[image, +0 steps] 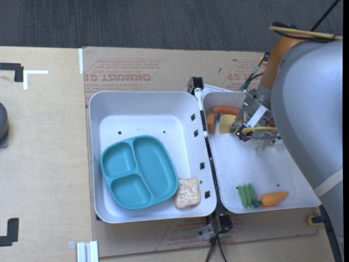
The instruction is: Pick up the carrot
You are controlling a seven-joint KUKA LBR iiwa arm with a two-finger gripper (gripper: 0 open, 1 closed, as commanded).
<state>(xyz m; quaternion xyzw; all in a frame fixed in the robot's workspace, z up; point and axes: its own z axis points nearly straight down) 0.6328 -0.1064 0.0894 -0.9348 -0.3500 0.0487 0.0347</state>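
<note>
Showing one carrot (274, 198), one teal tray (140, 172), one bread slice (188, 192); end effector (252, 130) grip unclear.

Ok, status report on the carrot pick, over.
Gripper at right bin's far end, by the sausage. Carrot lying at the near edge, apart from gripper. Nothing on top of it.

A dark floor (136, 10), probably carpet, runs along the top. Below it lies a pale wooden desk (38, 146) with a printed cardboard sheet (142, 72) on it.
</note>
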